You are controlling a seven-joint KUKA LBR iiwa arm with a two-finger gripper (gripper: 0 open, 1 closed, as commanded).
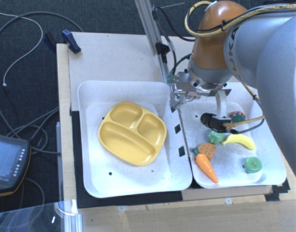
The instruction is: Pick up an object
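Grey arm [263,47] reaching in from the right, orange wrist dome above the far end of the right bin [230,173]. Left bin [97,178] just beside it, sharing a rim down the middle. In the left bin, a yellow divided plate [133,132], flat, well apart from the rest.

Gripper [176,102] hanging over that shared rim at the far side; open or closed, cannot tell from here, and nothing seen in it.

Candidates all in the right bin: orange carrot [205,166] near the front, close to the middle rim; yellow banana [239,140] to its right and farther back; green round piece [252,165] alone at the near right.

Probably still positioning, no grasp begun. Best to shift right, off the rim, and drop onto something with bare floor around it: the carrot or the round piece. For the carrot, close across its width, clear of the bin wall. Avoid the crowded cluster by the banana.
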